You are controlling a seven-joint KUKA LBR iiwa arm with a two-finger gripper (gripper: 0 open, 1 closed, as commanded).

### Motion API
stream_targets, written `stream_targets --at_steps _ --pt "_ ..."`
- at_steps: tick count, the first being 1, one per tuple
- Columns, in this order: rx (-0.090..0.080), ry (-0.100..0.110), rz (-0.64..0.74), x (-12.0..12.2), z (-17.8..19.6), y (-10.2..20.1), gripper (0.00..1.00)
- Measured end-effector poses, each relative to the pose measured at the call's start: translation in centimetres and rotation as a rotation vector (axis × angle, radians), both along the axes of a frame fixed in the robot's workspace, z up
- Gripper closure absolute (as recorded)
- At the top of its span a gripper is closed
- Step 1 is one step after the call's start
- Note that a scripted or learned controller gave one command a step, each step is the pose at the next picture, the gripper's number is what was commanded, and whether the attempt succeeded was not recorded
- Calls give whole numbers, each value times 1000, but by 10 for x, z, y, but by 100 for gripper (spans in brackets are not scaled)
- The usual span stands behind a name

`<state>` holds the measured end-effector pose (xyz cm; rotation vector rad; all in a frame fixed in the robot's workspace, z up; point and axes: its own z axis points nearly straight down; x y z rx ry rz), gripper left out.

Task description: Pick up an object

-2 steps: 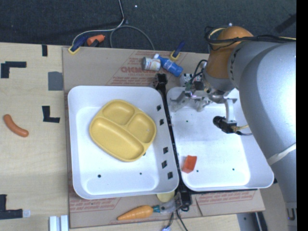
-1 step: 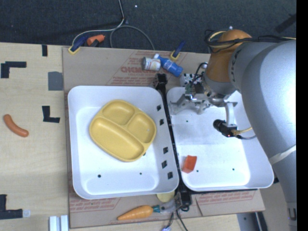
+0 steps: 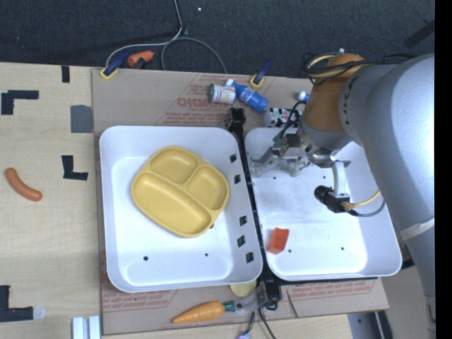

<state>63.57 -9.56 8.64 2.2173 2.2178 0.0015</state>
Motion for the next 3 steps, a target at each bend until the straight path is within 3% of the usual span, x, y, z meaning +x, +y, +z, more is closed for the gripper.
stream_targets --at_steps 1,2,3 --pt "3 2 2 29 -1 -19 0" --pt "1 4 0 -11 1 -5 0" --pt "3 2 3 34 -1 0 0"
